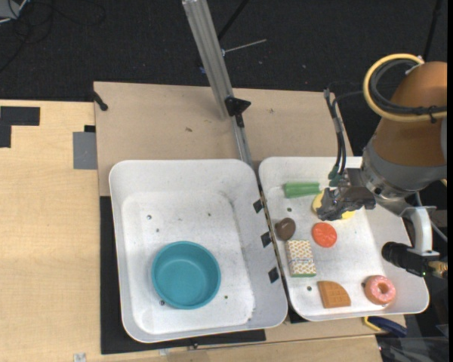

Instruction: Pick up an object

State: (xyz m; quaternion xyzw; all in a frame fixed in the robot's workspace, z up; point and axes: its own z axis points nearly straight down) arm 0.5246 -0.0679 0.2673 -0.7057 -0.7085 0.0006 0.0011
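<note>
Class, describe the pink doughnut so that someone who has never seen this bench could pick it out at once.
Start at the right-hand white bin, the one the grey arm reaches into. Go to its near right corner, where the pink doughnut lies next to an orange-brown toast slice. It is the one pink ring with a hole in its middle; the red-orange ball further up is solid.
</note>
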